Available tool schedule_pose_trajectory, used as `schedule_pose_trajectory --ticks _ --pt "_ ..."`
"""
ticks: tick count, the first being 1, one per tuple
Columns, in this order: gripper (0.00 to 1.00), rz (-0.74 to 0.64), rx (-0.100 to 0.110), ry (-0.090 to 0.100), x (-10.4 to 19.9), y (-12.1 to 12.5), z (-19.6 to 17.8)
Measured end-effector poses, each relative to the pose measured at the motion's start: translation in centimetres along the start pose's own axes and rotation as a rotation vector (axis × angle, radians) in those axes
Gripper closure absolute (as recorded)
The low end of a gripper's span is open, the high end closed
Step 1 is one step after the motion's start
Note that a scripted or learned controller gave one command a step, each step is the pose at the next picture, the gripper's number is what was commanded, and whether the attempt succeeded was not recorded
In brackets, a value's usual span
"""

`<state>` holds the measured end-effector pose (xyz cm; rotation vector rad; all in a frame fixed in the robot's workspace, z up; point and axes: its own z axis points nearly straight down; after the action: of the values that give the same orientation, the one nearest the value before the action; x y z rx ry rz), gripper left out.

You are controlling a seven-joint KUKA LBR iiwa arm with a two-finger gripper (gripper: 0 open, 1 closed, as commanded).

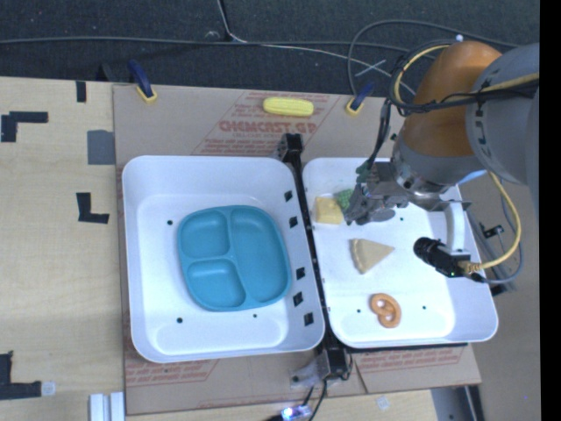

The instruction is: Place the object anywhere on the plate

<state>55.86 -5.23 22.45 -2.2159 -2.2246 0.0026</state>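
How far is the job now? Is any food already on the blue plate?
Nothing is done yet: the blue plate in the left bin carries no food. In hand: the gripper is low in the right bin, beside the yellow piece. The wedge and the pretzel lie apart. Left: lifting one piece across to the plate.

We see a blue three-compartment plate [233, 258] lying flat, well left of the jaws; a pale yellow block [328, 210] sits just beside them.
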Motion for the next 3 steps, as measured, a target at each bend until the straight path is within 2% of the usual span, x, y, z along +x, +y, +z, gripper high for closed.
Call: schedule_pose_trajectory --ticks 1,2,3 --pt "1.0 -0.002 -0.001 0.002 5.0 -0.7 -0.9" --pt "1.0 -0.002 0.001 0.001 10.5 -1.6 0.3" --pt "1.0 -0.004 -0.001 0.001 16.1 -2.7 -0.3"
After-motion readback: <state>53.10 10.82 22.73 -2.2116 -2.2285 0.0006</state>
